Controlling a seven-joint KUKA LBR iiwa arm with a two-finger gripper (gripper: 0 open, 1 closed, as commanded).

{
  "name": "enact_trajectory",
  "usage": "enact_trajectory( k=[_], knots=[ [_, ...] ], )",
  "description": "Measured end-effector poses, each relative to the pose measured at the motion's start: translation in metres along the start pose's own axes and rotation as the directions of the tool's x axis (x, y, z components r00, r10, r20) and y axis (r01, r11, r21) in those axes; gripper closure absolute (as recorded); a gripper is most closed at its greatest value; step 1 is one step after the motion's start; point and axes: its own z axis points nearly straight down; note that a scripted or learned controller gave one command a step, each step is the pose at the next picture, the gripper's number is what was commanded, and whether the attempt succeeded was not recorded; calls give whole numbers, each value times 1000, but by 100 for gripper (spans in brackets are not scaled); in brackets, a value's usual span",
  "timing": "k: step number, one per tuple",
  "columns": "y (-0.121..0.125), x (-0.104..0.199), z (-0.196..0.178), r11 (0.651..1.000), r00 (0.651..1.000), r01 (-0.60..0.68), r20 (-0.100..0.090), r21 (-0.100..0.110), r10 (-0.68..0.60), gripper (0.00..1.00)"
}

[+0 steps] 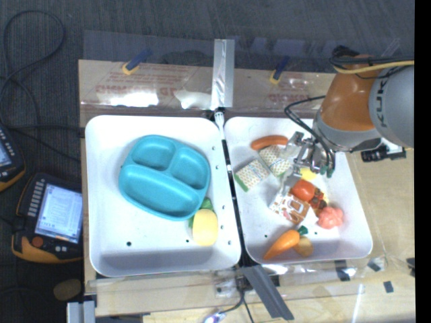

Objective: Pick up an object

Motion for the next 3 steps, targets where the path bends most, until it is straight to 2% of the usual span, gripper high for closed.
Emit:
enact_trajectory(
  k=[1, 2, 3],
  knots=[
    [-39, -45, 33, 966, 965, -260, -18, 7, 260, 0],
    [-56, -72, 33, 961, 960, -278, -28, 9, 278, 0],
    [-55, -75, 22, 962, 961, -274, -12, 12, 275, 100]
  ],
)
